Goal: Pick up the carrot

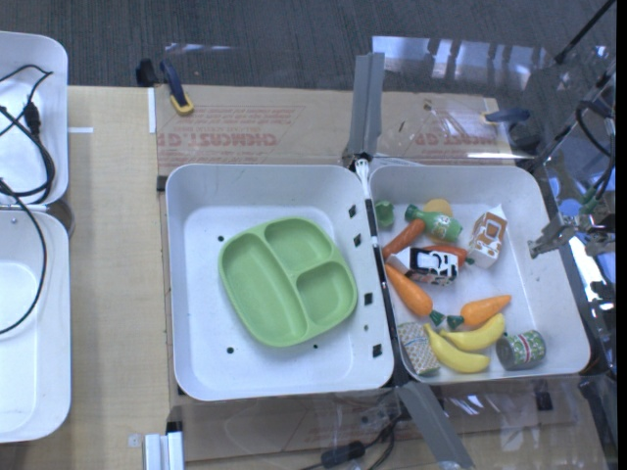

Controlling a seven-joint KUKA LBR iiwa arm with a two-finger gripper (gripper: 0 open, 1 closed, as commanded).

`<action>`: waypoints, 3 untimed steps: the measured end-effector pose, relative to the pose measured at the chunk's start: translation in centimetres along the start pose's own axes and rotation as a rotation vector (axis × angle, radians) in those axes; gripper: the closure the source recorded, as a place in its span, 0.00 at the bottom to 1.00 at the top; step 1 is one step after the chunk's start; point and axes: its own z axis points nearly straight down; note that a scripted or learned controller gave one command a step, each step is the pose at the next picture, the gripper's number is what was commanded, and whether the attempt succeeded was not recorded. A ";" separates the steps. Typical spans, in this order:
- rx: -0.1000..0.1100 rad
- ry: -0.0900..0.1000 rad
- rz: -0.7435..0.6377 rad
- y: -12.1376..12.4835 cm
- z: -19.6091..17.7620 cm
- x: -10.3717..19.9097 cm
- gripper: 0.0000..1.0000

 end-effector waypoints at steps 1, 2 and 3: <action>0.000 0.001 -0.273 -3.3 9.5 6.1 0.00; -0.018 -0.007 -0.335 -2.8 16.0 6.2 0.00; -0.032 -0.011 -0.335 -2.3 14.5 6.3 1.00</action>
